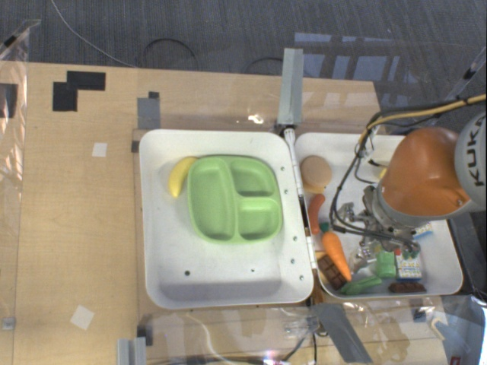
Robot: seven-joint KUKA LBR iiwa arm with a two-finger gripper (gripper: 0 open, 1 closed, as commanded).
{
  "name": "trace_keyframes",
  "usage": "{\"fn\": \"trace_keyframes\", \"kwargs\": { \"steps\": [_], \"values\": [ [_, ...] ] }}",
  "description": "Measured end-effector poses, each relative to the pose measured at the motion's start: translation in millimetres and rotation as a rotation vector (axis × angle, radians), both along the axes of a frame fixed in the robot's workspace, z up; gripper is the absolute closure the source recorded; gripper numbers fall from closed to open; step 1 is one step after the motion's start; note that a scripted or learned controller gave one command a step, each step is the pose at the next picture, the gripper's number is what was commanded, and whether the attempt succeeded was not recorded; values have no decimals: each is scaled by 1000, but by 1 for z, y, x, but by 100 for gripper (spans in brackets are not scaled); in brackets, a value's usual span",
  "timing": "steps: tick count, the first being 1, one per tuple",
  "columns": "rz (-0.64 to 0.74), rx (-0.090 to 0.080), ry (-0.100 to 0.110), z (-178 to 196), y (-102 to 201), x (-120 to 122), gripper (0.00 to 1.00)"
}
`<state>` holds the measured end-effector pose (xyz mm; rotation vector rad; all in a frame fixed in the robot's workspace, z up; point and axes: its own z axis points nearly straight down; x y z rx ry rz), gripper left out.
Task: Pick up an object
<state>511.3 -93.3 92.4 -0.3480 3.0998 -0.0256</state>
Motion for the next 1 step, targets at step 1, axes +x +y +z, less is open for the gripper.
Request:
{"fn": "trace_keyframes", "kwargs": {
  "steps": [1],
  "values": [
    [-78,8,4,-2,-94,14,0]
  ]
}}
